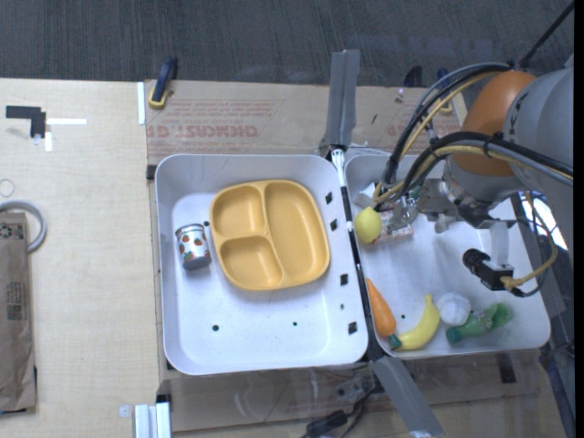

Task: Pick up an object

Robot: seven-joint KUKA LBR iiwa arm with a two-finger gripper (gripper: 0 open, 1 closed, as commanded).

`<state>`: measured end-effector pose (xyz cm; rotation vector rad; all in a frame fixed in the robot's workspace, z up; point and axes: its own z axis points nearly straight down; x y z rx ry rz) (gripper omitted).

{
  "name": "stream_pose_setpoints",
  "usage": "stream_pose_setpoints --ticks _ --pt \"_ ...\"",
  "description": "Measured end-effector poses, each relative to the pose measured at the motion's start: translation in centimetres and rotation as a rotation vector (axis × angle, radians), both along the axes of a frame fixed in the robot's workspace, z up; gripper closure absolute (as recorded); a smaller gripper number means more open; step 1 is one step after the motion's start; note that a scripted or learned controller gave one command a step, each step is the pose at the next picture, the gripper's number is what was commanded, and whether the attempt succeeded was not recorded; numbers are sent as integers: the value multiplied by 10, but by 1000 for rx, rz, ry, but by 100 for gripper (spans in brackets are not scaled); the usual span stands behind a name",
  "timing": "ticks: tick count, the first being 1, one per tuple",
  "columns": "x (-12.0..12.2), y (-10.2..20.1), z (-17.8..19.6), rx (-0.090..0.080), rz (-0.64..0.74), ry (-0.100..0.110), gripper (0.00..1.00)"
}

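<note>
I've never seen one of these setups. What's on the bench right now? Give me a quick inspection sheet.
Surface: left bin and right bin, side by side.
Job's things: lemon, carrot, banana, green toy, white ball in right bin.
Clutter: yellow divided plate and small can in left bin.
Grippers: gripper beside the lemon.
Cables: black and yellow cables along arm.
Surroundings: brown paper bag at left.

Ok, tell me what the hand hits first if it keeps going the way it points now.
Most likely the lemon: the hand points toward the view's left, and the lemon sits right at its tip, by the right bin's left wall. Height is hard to judge from above.
</note>
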<state>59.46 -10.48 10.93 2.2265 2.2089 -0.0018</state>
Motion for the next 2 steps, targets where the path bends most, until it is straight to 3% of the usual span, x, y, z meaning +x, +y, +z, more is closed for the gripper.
stream_pose_setpoints --ticks 1,2 --pt "-53 27 82 2 -67 5 0" --pt "-118 12 43 4 -71 7 0"
